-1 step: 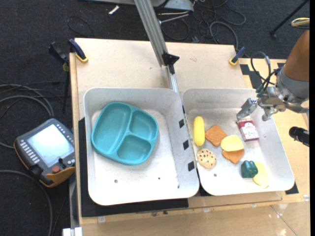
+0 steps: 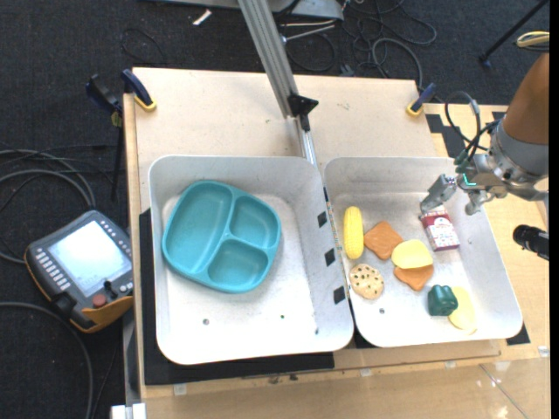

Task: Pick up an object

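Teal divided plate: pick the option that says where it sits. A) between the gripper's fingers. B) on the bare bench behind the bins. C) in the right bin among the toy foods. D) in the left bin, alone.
D: the teal divided plate lies flat on the floor of the left bin, while the corn cob, cookie and other toy foods lie in the right bin.

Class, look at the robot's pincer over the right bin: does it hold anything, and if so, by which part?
Nothing is held. The pincer hangs open just above the small red-and-white carton, with nothing between its fingers.
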Tool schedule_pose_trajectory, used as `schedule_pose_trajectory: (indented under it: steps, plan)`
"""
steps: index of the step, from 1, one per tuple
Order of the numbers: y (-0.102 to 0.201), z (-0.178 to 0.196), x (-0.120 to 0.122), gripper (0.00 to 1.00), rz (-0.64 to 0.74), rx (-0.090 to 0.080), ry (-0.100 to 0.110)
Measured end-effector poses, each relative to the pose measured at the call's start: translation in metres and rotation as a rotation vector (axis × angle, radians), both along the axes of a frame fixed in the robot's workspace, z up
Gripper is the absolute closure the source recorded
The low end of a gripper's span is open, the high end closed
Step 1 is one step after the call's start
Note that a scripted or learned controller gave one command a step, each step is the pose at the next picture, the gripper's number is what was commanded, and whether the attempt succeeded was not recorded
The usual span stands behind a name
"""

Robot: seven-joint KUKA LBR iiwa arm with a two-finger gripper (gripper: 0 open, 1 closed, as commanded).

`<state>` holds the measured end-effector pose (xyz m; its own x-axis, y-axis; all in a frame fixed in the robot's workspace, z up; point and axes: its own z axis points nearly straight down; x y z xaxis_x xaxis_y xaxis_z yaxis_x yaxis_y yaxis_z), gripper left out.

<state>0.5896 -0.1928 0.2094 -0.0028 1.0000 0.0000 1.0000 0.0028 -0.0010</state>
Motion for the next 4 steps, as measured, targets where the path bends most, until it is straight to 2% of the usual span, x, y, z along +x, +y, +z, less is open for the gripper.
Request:
schedule_pose_trajectory:
  steps: [1, 2, 3, 4]
  plan:
    - [-0.009, -0.059, 0.0, 0.0, -0.004, 0.001, 0.005]
    - [-0.01, -0.106, 0.002, 0.0, -0.003, -0.007, -0.008]
    - [-0.01, -0.093, 0.004, 1.0, -0.002, -0.006, -0.014]
    - [-0.019, -0.043, 0.007, 1.0, -0.003, -0.002, -0.007]
